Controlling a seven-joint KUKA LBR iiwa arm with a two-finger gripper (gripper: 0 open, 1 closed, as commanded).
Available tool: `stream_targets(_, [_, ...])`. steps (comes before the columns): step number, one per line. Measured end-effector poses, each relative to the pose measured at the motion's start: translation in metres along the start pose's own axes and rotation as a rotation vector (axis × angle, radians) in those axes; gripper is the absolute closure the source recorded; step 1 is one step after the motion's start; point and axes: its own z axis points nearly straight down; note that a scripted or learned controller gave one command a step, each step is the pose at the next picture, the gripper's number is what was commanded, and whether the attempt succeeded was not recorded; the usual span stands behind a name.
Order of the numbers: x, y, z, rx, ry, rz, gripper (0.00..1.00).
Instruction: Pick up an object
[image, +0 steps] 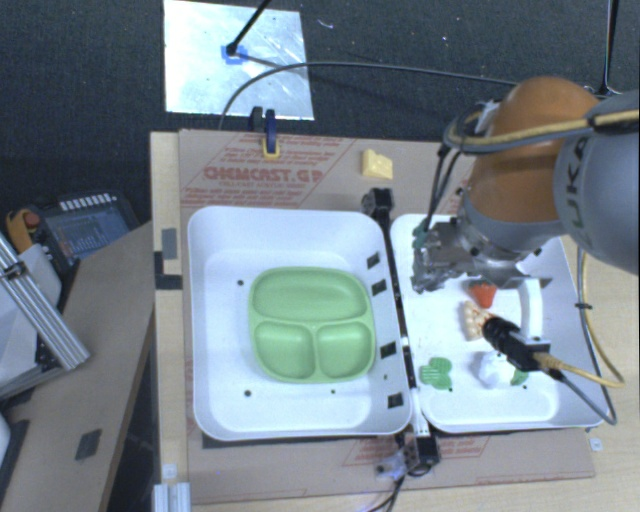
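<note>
While the arm (530, 160) is reaching in from the right and bending over the right bin (548, 405), its gripper (434, 268) is pointing down at the upper left part of this bin, close to the wall between both bins. I cannot tell if it is open, closed or holding something. A small orange object (484, 294) and a cream object (470, 318) are lying just beside it. A green object (436, 373) and a white object (489, 370) are lying nearer the front. A green divided plate (310, 322) is sitting in the left bin (215, 250).
</note>
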Motion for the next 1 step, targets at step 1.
stream_targets(1, [0.0583, 0.0091, 0.0104, 0.001, 0.0, 0.0, 1.0])
